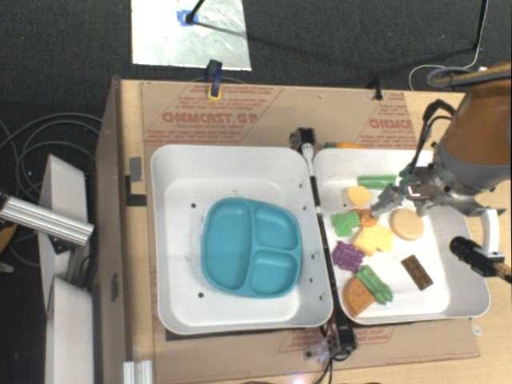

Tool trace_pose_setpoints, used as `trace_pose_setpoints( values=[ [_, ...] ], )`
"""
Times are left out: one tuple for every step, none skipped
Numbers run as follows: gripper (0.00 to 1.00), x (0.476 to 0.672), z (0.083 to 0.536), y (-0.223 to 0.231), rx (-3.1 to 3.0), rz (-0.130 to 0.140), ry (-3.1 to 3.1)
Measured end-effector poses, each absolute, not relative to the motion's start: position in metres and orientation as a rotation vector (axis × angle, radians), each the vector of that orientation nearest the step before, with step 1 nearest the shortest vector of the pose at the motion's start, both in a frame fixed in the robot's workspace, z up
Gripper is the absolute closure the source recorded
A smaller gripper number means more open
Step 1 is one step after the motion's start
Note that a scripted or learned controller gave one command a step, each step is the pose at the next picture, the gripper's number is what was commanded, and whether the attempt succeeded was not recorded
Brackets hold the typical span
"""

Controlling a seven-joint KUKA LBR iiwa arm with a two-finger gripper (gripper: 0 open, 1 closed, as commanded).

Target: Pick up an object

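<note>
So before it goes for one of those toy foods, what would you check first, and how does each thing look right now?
1. Objects within reach: ok. The toy food lies in the right bin, where the gripper hangs.
2. Nearest targets: ok. The yellow piece and small orange piece lie beside the gripper.
3. Object held already: cannot tell.
4. Room around a target: not ok. The green leafy piece, purple grapes and yellow chunk crowd together.
5. Easier pick: ok. The brown bar lies apart.
6. Left bin: ok. It holds the blue divided plate.
</note>
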State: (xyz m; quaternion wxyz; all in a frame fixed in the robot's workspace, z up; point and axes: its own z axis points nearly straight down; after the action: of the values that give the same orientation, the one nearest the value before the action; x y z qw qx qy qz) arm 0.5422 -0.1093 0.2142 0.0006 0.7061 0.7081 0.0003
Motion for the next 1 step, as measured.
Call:
trace_pose_setpoints(
  values=[
    [0.0, 0.5928, 0.0777, -0.106, 2.214, 0.0, 2.229]
  ],
)
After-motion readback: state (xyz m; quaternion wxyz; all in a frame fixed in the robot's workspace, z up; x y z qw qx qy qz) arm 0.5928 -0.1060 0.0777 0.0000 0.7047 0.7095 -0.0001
